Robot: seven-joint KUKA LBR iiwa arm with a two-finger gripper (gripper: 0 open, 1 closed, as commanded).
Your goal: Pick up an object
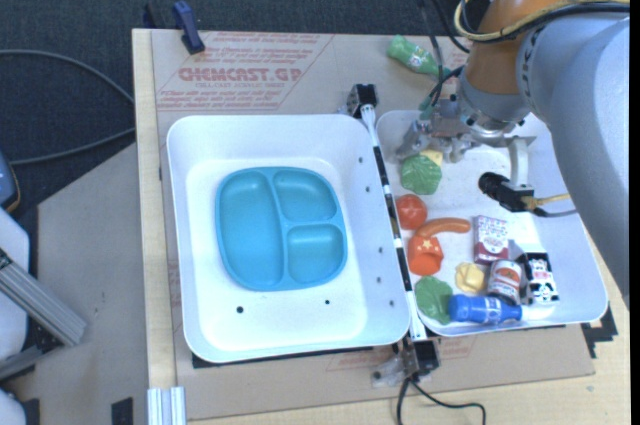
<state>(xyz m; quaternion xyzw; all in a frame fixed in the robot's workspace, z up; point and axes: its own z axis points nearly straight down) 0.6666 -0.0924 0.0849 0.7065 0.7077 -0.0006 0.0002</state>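
bins (190,213): 2 | blue tray (282,227): 1 | blue bottle (484,310): 1

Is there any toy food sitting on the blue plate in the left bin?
No, the blue plate has bare compartments; the toy food, like the orange pepper, lies in the right bin.

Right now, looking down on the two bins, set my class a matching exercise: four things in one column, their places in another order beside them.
Things:
1. blue divided plate
2. blue bottle
3. green toy
4. gripper

Places:
A. outside the bins, on the board at the far edge
B. near edge of the right bin
C. middle of the left bin
D. far end of the right bin

Pairs: 1-C, 2-B, 3-A, 4-D
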